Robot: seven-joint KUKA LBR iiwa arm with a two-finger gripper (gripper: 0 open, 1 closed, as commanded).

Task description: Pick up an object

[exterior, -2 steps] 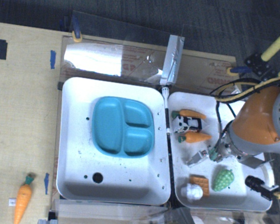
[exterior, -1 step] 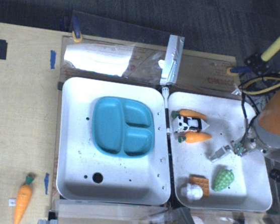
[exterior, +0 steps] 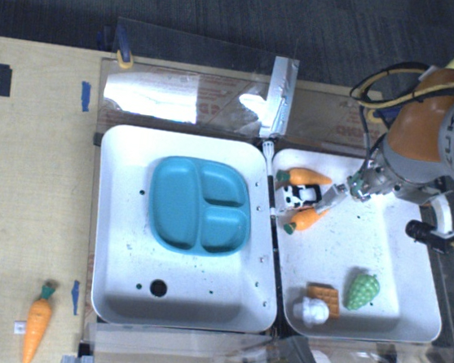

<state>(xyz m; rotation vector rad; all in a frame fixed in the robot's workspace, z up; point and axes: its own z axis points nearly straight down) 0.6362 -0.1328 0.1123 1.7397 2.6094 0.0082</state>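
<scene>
You're looking down on a pale wooden bench (exterior: 17, 217) with black markings at its left edge and blue tape bits. Dark grey carpet floor (exterior: 192, 0) runs beyond its far edge; glare gleams on a clear sheet (exterior: 189, 90) there.

I am looking down on a robotics lab bench, not a home or kitchen. The pale wooden benchtop (exterior: 17, 217) carries black square corner markings (exterior: 1, 79) and short strips of blue tape (exterior: 85, 95), typical of a calibrated test surface. Two shallow white plastic bins (exterior: 115, 286) sit side by side, fixed in a frame with clear plastic sheeting (exterior: 189, 90) behind them. The contents are test props: a blue divided plastic tray (exterior: 199, 206), toy orange carrots (exterior: 35, 324), a green knobbly toy fruit (exterior: 361, 290). A grey industrial arm with an orange band (exterior: 431, 128) trails exposed black and yellow cabling (exterior: 386, 85) over dark carpet-like flooring (exterior: 232, 5).
</scene>
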